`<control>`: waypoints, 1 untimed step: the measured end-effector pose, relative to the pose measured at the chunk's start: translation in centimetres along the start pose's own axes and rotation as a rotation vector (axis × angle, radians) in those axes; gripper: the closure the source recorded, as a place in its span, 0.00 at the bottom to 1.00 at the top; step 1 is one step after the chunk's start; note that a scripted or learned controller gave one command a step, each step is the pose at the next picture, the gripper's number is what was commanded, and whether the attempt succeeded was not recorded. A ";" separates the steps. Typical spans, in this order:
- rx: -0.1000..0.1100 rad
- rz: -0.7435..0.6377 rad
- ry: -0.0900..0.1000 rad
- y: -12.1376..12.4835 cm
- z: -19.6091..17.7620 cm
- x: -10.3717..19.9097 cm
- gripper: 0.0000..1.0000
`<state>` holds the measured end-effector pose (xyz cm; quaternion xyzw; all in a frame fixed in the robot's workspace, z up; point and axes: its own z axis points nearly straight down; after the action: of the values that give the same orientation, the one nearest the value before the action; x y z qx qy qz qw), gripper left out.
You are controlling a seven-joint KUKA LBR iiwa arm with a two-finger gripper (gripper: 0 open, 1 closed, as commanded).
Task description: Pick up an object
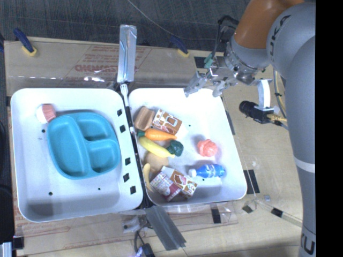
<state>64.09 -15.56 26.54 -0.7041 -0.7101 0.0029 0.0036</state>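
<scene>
Left of my reach: a blue divided tray (84, 145) lying in the left bin (24, 194), with a small pink item (47, 112) at the bin's upper left corner. A silver tape strip (127, 52) runs up between my bins. Blue clamp (25, 42) at upper left of the frame.

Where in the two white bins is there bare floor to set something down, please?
Right white bin: bare along the far edge and right wall, beyond the round pink toy. Its left half is crowded around the orange toy carrot. Left white bin: bare along the near edge, below the blue plastic divided tray.
</scene>
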 end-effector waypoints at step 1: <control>0.006 -0.069 0.002 -8.0 15.8 2.7 0.00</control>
<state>55.97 -12.90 10.82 -0.6791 -0.7340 0.0042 0.0062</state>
